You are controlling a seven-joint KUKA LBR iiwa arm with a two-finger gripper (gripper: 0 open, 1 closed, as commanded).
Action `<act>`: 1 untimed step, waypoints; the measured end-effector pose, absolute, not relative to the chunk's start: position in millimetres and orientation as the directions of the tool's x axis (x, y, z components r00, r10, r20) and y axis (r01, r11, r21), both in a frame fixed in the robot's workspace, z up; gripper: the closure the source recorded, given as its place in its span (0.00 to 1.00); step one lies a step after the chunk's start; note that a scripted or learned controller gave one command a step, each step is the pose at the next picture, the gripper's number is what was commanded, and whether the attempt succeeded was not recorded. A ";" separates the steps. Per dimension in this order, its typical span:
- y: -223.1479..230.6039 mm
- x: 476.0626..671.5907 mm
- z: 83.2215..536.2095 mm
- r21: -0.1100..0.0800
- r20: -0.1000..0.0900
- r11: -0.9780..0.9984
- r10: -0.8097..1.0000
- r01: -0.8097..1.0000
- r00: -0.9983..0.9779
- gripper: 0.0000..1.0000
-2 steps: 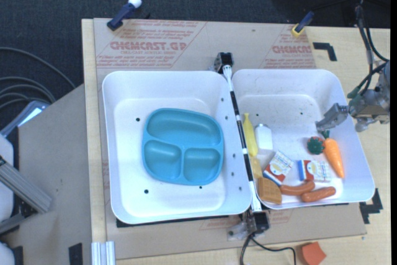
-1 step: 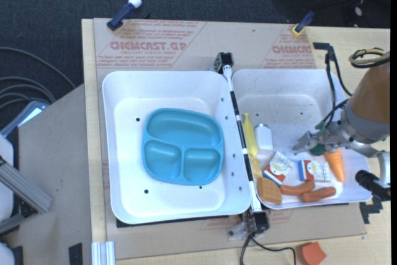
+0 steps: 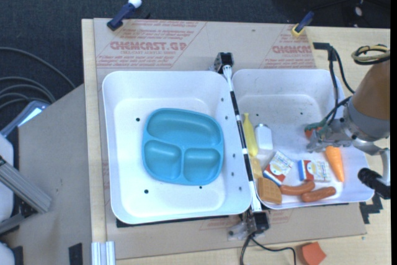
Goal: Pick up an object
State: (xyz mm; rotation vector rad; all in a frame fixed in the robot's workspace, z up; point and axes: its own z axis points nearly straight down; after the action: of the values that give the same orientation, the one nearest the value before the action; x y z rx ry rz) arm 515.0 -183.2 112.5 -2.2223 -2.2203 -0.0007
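The pincer (image 3: pixel 322 136) is seen lowered into the right bin (image 3: pixel 279 80) just above a carrot (image 3: pixel 335 162); whether it is spread cannot be told. A blue plate (image 3: pixel 183 146) is seen in the left bin (image 3: pixel 124 93).

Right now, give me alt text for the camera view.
The arm's gripper hangs over the right bin, beside a carrot among toy foods including sausages and a banana. The left bin holds a blue divided plate.

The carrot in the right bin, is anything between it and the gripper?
Nothing visible. The gripper hangs just above and left of the carrot, with bare bin floor between them; the sausages lie nearer the front.
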 end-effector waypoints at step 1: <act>-183.2 514.9 112.4 0.000 0.001 -0.001 1.000 1.000 0.001 0.00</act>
State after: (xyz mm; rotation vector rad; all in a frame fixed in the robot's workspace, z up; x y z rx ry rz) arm 514.9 -183.2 112.4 -2.2222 -2.2200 -0.0006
